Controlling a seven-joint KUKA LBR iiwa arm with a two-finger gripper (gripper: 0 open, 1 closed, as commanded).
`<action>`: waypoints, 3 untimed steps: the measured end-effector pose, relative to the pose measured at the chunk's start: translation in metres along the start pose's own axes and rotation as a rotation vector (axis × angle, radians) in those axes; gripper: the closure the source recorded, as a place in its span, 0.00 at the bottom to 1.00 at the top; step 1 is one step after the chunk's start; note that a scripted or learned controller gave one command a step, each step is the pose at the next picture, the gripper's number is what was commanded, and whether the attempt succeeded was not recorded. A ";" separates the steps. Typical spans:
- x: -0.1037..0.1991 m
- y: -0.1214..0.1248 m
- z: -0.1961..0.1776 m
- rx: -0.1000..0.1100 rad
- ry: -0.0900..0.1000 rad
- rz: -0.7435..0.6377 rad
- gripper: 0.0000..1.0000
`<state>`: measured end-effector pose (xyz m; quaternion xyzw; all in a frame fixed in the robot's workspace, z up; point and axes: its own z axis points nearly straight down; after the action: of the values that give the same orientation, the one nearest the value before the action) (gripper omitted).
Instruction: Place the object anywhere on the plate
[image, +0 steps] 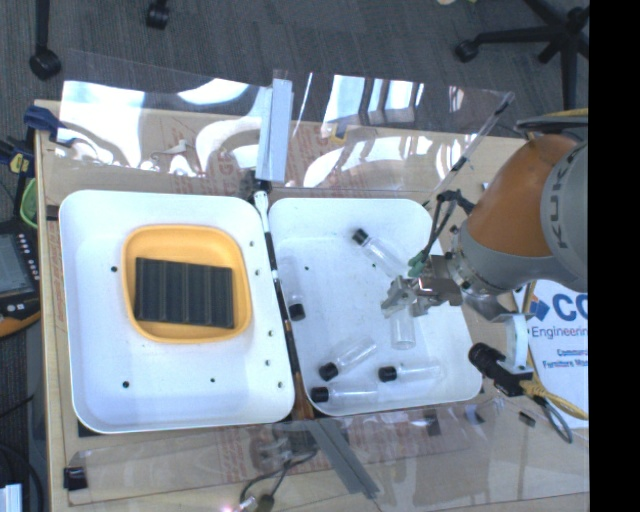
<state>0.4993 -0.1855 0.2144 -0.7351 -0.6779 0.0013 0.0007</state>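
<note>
A yellow plate (185, 285) with a dark ridged insert lies in the left bin (90, 380). Several clear vials with black caps lie in the right bin (320, 230): one near the back (372, 250), one at the front left (347, 356), and one along the front wall (412, 375). My gripper (405, 296) hangs over the right half of that bin. Directly beneath it, slightly toward the front, lies another clear vial (402, 331). I cannot make out whether anything is held.
A further vial (345, 399) rests in the right bin's front left corner, and a small black cap (297, 312) sits by the divider between the bins. The grey and orange arm (520, 220) covers the right bin's right edge. Tools and cables lie outside, front right.
</note>
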 end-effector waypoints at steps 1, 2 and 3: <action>0.036 -0.026 0.075 0.004 0.002 -0.108 1.00; 0.100 -0.031 0.023 -0.001 0.001 -0.309 1.00; 0.138 0.021 0.002 -0.001 0.001 -0.431 1.00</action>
<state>0.5313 -0.0493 0.2126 -0.5730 -0.8195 0.0004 0.0009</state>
